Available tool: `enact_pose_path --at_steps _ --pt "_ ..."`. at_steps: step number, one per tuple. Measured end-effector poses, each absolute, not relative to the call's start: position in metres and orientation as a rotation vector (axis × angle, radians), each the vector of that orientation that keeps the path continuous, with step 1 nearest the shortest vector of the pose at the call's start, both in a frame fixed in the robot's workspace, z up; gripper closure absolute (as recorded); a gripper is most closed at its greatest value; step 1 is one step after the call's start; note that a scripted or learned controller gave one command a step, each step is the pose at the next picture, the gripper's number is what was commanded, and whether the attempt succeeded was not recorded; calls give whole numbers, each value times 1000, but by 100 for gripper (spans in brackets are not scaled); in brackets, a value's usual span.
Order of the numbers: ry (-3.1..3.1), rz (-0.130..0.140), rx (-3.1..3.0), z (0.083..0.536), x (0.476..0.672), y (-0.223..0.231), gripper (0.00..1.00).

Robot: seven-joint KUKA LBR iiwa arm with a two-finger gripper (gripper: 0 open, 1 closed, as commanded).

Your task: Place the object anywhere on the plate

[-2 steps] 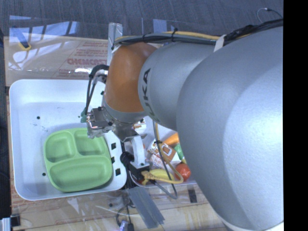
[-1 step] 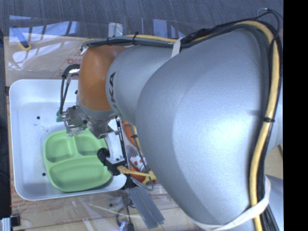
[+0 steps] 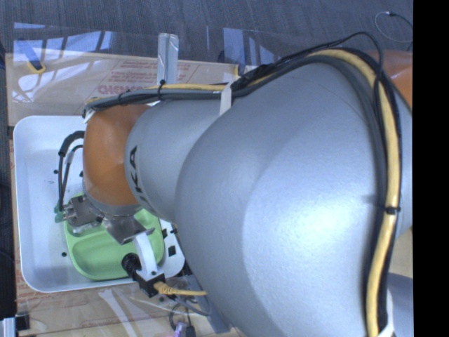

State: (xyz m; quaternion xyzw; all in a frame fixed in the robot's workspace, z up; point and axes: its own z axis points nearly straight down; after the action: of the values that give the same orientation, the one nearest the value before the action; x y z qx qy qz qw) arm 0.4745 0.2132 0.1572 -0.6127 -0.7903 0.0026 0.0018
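The grey arm looms over the green plate to reach it; the pincer's state I cannot tell

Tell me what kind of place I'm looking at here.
Most likely a robot lab or test cell, not a home. A big grey arm with cables tied along it reaches over a white bin holding a green plate, all on a bench covered with taped-down cardboard, over grey carpet.
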Motion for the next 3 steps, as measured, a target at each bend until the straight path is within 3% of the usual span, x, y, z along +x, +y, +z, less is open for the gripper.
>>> enact_pose_path --at_steps 1,2,3 --pt "-2842 -32 -1367 104 482 184 100" --pt "-2905 2 -1196 202 514 166 100" --pt "-3088 2 -570 206 476 158 100"
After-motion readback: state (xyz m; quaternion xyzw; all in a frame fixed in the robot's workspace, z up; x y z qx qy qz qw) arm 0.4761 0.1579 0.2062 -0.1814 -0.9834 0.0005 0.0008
